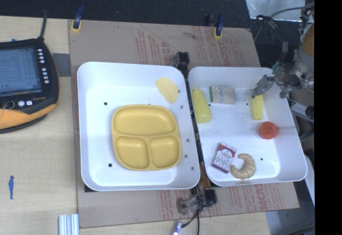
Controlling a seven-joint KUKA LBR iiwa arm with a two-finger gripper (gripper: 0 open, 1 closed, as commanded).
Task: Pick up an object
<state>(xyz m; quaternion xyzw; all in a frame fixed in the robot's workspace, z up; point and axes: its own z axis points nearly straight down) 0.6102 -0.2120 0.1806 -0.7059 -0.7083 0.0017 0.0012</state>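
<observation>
The right bin (pixel 283 172) holds a yellow bottle (pixel 201 104) lying along its left wall. A pale green sponge-like block (pixel 222 94) lies beside the bottle. There is also a small yellow piece (pixel 257 107), a red ball-shaped item (pixel 269 130), a red carton (pixel 224 157) and a croissant (pixel 243 166). My gripper (pixel 270 85) hangs over the bin's upper right part, just above and to the right of the small yellow piece. I see nothing held in it.
The left bin (pixel 91 122) holds a yellow divided plate (pixel 145 136) and a flat yellow slice (pixel 167 89). A tablet in an orange case (pixel 24 81) lies at the far left of the bench. Clamps and cables sit around the bins' edges.
</observation>
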